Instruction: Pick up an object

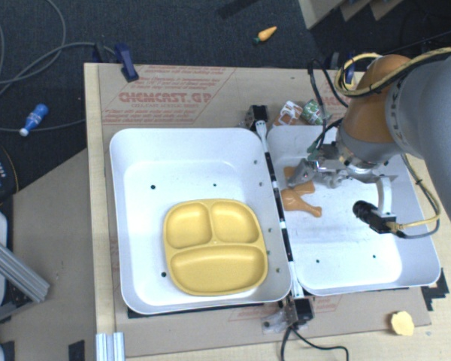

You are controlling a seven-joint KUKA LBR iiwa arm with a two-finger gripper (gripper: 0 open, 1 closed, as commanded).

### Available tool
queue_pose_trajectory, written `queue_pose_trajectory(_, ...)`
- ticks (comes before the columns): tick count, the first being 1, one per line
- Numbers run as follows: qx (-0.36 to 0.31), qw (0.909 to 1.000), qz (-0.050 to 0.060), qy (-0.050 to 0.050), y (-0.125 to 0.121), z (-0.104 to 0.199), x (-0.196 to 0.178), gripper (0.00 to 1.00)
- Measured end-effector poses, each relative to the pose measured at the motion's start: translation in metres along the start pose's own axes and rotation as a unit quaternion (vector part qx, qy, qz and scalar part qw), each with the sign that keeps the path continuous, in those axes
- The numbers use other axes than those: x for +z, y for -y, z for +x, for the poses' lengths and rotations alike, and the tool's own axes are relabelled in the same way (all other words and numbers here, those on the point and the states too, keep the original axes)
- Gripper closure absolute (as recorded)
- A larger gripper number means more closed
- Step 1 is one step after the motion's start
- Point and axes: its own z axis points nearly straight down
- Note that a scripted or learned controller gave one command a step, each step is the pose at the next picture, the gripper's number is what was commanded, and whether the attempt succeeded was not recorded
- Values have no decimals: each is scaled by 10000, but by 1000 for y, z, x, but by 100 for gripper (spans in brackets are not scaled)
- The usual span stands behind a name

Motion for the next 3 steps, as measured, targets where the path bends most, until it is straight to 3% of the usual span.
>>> queue_pose_trajectory(1,-4,10000,-5,2,1,0,0,0)
queue_pose_trajectory(2,11,10000,8,-5,84,0,0,0)
queue_pose_trajectory(3,-13,10000,-24,7,46,2,0,0)
